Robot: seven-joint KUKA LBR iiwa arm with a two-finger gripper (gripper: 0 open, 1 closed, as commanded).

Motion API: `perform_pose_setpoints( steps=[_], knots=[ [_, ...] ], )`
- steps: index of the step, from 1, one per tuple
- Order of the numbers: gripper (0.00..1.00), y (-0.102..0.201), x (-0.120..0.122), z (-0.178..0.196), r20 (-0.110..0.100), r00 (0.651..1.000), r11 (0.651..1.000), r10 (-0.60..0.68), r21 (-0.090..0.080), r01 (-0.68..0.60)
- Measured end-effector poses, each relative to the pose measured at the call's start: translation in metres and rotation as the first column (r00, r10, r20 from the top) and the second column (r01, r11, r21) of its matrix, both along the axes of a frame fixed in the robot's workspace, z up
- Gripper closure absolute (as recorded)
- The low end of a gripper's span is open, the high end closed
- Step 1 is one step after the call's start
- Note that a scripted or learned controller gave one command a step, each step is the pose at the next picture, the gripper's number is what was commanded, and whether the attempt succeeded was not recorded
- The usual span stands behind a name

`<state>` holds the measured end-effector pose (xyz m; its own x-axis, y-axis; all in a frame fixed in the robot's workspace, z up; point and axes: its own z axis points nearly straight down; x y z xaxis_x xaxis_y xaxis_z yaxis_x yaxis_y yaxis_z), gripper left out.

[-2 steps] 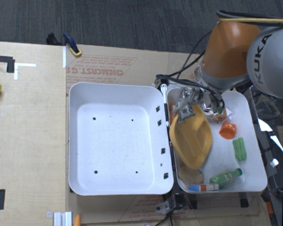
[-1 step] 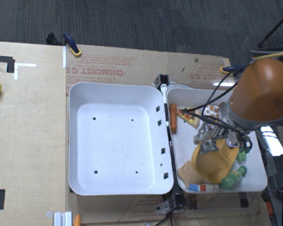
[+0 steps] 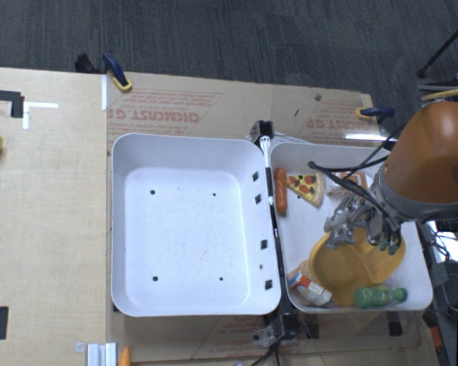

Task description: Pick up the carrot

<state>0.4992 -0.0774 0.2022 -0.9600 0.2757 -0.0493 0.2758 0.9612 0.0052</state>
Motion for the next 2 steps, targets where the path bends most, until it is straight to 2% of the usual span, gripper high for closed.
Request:
perform_pose_setpoints(
  steps=[1, 2],
  knots=[
    [1.00, 0.016, -0.006, 0.001, 0.007, 0.991, 0.991, -0.132, 0.004, 0.132],
    [0.00, 0.019, -0.018, -0.010, -0.040, 0.990, 0.991, -0.136, 0.008, 0.136]
  ],
)
